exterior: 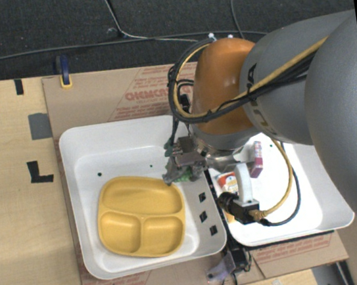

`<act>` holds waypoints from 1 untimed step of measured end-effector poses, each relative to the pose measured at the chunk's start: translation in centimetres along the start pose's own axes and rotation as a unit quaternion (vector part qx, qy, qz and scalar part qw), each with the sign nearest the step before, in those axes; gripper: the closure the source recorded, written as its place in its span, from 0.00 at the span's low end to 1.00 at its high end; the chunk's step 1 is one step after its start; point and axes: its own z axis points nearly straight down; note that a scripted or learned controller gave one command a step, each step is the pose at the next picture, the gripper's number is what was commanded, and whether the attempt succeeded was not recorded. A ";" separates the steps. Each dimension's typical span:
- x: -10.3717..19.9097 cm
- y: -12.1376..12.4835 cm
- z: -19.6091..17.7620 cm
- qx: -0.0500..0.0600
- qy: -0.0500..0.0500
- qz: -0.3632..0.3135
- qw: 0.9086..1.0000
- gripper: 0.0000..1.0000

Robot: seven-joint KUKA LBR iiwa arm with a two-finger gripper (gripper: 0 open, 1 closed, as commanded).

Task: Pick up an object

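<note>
The yellow three-compartment plastic tray (pixel 141 215) lies in the left white bin (pixel 76 147), toward 6 o'clock. The gripper (pixel 183 164) sits near the tray's 2 o'clock rim; I cannot tell its state. You should target that rim edge, not the flat floor.
</note>
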 end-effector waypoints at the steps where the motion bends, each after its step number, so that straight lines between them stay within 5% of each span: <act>1: -0.3 0.1 0.0 0.000 0.000 0.002 1.000 0.00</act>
